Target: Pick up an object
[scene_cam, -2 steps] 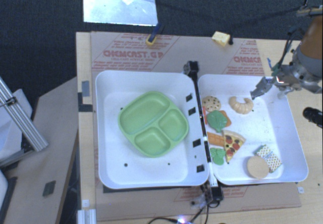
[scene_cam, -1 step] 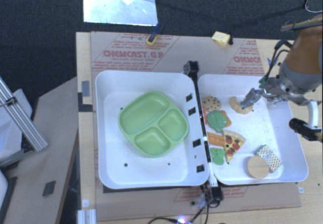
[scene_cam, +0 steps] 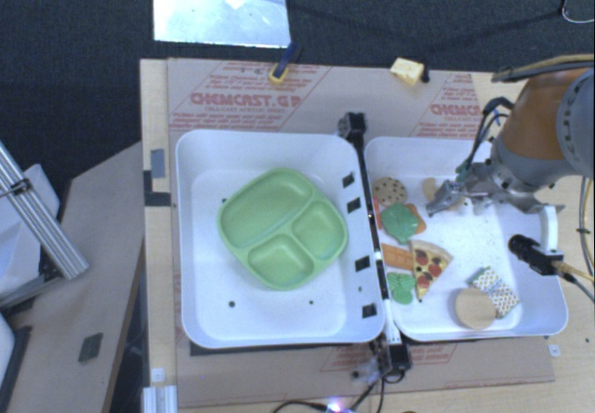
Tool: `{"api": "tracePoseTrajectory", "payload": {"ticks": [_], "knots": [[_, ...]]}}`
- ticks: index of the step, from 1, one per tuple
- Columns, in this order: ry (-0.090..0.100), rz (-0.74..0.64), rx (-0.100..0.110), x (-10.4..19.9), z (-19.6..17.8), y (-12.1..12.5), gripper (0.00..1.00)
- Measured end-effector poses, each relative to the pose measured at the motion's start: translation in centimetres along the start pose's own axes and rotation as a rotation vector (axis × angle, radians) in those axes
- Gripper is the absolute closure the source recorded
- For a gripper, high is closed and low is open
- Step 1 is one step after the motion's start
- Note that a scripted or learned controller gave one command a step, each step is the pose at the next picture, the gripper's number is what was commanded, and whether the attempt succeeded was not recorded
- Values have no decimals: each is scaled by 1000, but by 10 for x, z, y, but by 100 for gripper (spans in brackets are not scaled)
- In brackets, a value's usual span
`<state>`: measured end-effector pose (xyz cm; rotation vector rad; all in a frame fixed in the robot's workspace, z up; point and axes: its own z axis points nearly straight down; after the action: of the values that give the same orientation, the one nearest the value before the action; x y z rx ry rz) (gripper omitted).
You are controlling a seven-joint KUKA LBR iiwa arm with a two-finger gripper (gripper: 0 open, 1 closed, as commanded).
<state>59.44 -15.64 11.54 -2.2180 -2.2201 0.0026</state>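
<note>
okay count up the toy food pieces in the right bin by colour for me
Green pieces: 2
Tan or brown, cookie, round disc, small piece: 3
Orange-red, pizza slice, strip: 2
Checkered piece: 1
Total: 8

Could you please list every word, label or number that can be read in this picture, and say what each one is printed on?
"CHEMCAST GP" in red, on the brown sheet under the white bins, behind the left bin.
The same red print on the sheet behind the right bin reads mirrored or upside down; it cannot be read with confidence.
Smaller red print on both patches is too blurred to read.
</note>
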Motion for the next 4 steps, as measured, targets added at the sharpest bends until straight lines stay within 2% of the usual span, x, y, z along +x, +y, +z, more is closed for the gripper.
{"api": "tracePoseTrajectory", "payload": {"ticks": [1, 2, 3, 4], "knots": [[-1, 1, -5, 0, 32, 1, 0], [-3, 0, -10, 0, 19, 2, 100], [-3, -3, -12, 0, -46, 5, 100], [-3, -4, -11, 4, -91, 4, 100]]}}
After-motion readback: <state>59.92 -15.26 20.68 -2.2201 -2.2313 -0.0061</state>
